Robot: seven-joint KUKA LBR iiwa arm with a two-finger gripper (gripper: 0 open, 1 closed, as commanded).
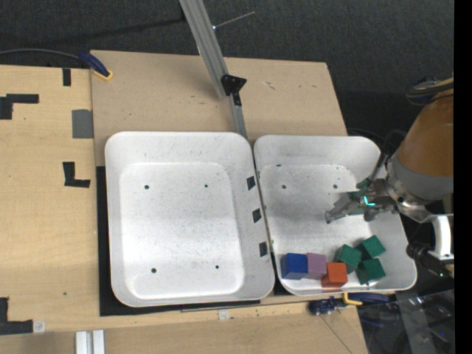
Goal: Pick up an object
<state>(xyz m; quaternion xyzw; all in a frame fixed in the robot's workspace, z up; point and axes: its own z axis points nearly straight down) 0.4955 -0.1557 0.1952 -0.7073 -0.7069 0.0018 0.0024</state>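
Several small blocks lie along the front edge of the right bin (pixel 310 157): a blue cube (pixel 296 265), a pale purple cube (pixel 316 265), an orange cube (pixel 336 273) and three green blocks (pixel 349 257), (pixel 373 246), (pixel 371 271). My gripper (pixel 339 210) reaches in from the right over the bin's right half, above and behind the blocks. It points left and down toward bare bin floor. A teal light glows at its wrist. Nothing shows in its grasp, and it stands apart from every block.
The left bin (pixel 181 220) sits beside the right one, with black clips along the shared rim. A grey metal pole (pixel 210 43) slants across the back of the bench. The arm's orange band (pixel 435 142) is at the far right.
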